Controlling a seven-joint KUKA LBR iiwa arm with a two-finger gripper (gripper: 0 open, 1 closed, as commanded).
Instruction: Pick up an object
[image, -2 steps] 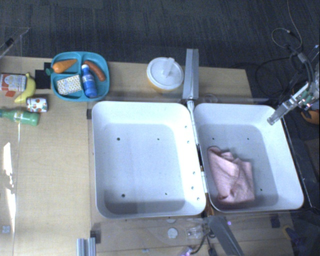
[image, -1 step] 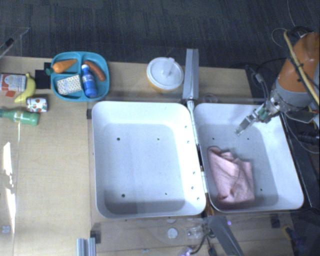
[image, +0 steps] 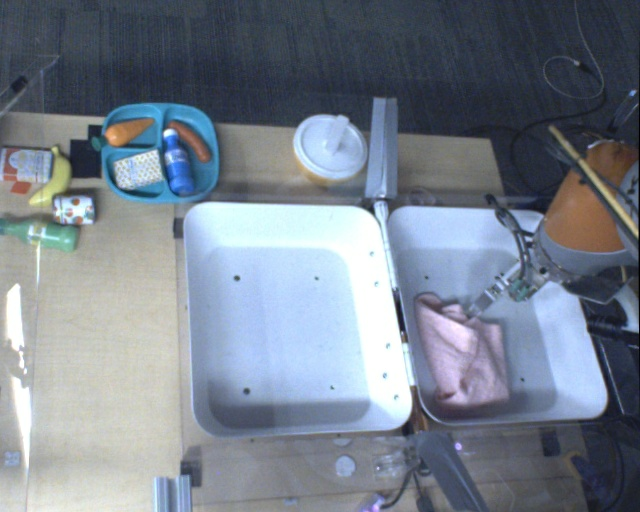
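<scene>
While over the right bin (image: 570, 400): tool (image: 484, 303), finger state not discernible, at the pink cloth's (image: 462, 352) one-o'clock corner; cloth at the bin's seven o'clock. Best lowered onto a raised fold, then closed fully.

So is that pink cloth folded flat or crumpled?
Crumpled: the pink cloth lies bunched with ridges and creases in the right bin, gripper at its top edge.
</scene>
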